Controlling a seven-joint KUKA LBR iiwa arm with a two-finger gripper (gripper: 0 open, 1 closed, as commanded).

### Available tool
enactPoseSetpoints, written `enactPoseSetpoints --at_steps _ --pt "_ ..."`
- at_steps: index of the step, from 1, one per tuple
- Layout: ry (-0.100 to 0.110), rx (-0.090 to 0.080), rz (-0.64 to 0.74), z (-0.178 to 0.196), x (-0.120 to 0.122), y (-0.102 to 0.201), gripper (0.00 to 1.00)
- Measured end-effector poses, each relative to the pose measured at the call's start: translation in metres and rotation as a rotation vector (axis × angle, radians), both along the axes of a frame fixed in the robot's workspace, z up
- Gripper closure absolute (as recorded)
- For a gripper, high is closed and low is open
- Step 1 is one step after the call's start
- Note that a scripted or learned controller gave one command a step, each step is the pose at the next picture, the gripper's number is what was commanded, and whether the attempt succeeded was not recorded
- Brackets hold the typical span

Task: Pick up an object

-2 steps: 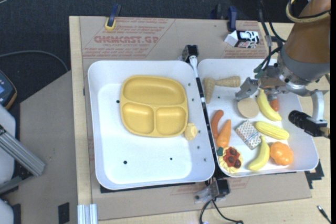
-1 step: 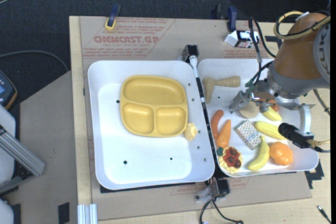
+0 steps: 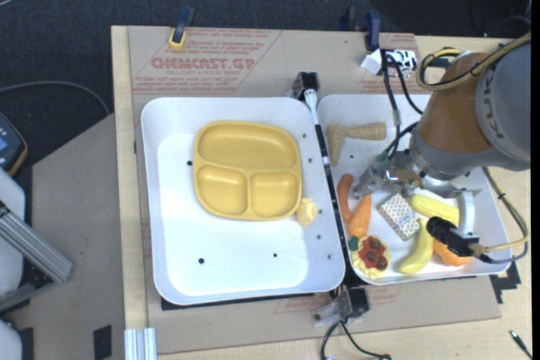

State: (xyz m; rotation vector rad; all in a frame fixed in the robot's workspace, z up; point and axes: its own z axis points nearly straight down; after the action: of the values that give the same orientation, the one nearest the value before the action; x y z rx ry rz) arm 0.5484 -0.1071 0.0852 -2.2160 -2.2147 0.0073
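While the arm (image 3: 472,110) reaches in from the right, its gripper (image 3: 390,175) hangs low over the middle of the right bin (image 3: 331,107); whether it is spread or pressed together cannot be told, since the wrist hides that part. Left bin (image 3: 169,206): a yellow plate (image 3: 247,169) with three compartments lies toward the far edge, and a small pale yellow piece (image 3: 306,212) sits against the plate's near right corner, close to the bin's right wall. Right bin, far edge: a tan cone (image 3: 354,135) lies on its side, just left of the arm. Right bin, left wall: a carrot (image 3: 359,217) lies beside a thin orange strip (image 3: 343,196). Near left corner: a red and dark toy (image 3: 371,253). Centre, just below the gripper: a speckled block (image 3: 400,215), touching a corn cob (image 3: 436,206). Near edge: a banana (image 3: 418,252) lies next to an orange piece (image 3: 456,257), partly under a black part of the arm's cabling. Both bins rest on the cardboard-covered tabletop (image 3: 211,59).
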Motion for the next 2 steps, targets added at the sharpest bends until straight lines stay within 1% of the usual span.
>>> enactPoseSetpoints --at_steps 1,2 --pt "-0.005 -0.001 -0.001 -0.001 0.000 0.000 0.00" --pt "-0.008 -0.002 -0.001 0.010 0.000 0.000 1.00"
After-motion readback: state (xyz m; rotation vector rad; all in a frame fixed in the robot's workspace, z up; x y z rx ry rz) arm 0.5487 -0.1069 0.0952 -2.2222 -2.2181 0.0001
